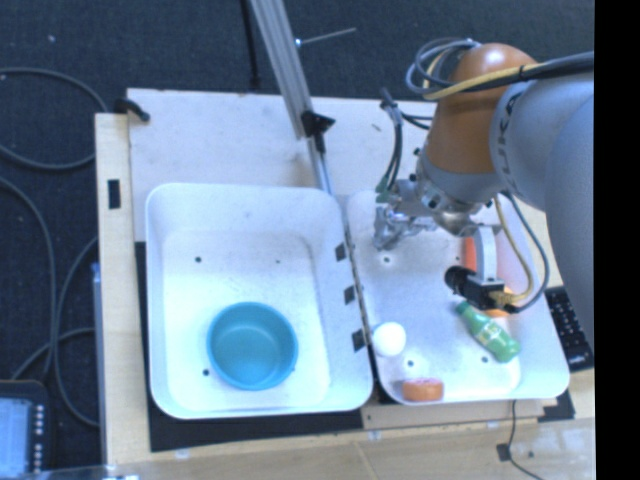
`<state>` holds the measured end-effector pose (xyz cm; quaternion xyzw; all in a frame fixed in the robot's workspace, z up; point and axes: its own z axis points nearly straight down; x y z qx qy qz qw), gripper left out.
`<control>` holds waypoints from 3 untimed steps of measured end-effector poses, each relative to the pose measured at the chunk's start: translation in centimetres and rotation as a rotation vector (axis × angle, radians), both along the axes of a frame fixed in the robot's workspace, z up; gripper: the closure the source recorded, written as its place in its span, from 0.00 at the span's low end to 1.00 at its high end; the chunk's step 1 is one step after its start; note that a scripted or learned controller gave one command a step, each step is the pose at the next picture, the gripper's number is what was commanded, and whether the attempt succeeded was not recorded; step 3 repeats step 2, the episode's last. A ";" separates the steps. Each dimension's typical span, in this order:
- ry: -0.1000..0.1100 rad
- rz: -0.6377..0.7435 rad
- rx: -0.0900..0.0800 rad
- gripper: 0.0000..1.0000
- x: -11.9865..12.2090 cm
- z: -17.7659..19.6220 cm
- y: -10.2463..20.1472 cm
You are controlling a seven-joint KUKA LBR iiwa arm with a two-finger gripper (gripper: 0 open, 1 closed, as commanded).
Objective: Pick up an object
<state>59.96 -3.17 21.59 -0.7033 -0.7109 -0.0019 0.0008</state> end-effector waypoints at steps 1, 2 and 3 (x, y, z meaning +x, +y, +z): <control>0.001 -0.001 0.000 1.00 2.6 -0.1 5.2; 0.002 0.000 0.000 1.00 3.1 0.9 10.3; 0.002 0.000 0.000 1.00 3.1 0.9 10.3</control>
